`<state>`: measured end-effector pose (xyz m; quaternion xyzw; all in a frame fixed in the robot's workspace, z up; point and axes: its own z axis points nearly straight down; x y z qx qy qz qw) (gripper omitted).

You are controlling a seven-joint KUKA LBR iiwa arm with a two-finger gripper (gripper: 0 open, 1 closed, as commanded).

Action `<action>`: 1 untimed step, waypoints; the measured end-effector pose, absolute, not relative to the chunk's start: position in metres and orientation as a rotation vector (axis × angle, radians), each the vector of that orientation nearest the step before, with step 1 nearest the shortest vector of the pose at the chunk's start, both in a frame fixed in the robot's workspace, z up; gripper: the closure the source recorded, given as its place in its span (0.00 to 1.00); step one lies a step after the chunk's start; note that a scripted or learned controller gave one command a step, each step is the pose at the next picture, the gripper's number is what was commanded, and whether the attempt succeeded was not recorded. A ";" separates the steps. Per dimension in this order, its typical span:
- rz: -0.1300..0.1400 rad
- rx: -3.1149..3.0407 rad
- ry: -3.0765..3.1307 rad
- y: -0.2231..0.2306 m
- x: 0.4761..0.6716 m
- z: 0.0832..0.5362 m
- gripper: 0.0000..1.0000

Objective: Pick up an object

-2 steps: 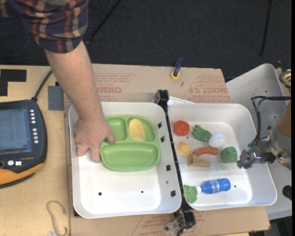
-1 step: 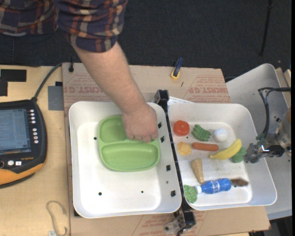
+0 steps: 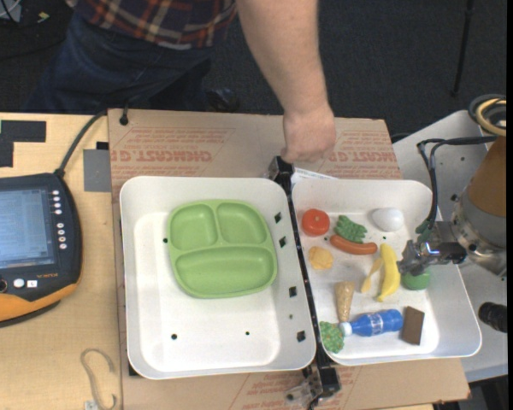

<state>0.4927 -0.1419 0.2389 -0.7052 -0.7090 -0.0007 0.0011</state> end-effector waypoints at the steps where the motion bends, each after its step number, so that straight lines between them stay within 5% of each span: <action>1: 0.002 -2.212 -2.223 -0.094 0.507 0.226 1.00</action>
